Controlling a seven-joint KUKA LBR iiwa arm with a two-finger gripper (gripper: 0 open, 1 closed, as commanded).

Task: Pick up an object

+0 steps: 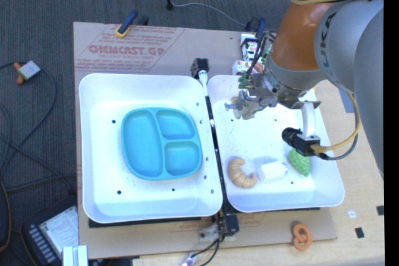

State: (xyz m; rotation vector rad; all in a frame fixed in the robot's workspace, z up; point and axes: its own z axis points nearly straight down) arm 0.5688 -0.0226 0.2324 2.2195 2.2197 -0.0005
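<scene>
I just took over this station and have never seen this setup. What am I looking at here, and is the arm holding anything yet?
One camera looks down at a slant on a bench. The grey arm with an orange band reaches in from the right. Its gripper hangs over the right bin; I cannot tell how its jaws stand, and nothing shows between them. That bin holds a croissant, a white block and a green item. The left bin holds a blue divided plate.
</scene>
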